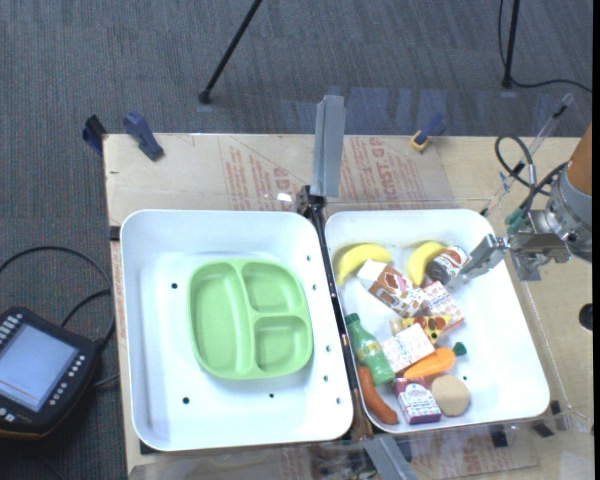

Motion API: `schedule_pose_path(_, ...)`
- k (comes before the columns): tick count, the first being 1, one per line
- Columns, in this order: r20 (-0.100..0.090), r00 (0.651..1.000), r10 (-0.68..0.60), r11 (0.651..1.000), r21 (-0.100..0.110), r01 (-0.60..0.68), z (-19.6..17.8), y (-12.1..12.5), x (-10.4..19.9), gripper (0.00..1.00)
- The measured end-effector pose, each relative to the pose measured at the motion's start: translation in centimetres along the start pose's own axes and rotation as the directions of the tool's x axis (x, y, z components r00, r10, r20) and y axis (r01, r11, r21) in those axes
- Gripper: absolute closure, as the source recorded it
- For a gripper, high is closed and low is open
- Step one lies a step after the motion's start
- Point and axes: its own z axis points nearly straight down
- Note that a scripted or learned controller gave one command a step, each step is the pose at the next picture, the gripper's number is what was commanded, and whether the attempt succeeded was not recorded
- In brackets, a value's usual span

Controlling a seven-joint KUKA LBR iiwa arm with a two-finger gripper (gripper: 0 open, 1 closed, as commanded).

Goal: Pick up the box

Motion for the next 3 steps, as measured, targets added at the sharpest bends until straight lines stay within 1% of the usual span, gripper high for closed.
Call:
schedule_pose_path(1,-0.001,0.925,-0.381,0.925,0.000,0.381,4.6,3.9,0.4,0.00)
schedule_pose_path(2,0.000,0.642,-0.767,0.642,-0.002,0.767,4.9,-3.4,0.4,0.00)
schedule_pose_path(3,0.004,0.290,-0.957,0.290,-0.002,0.957,-2.4,-5.8,0.5,0.00)
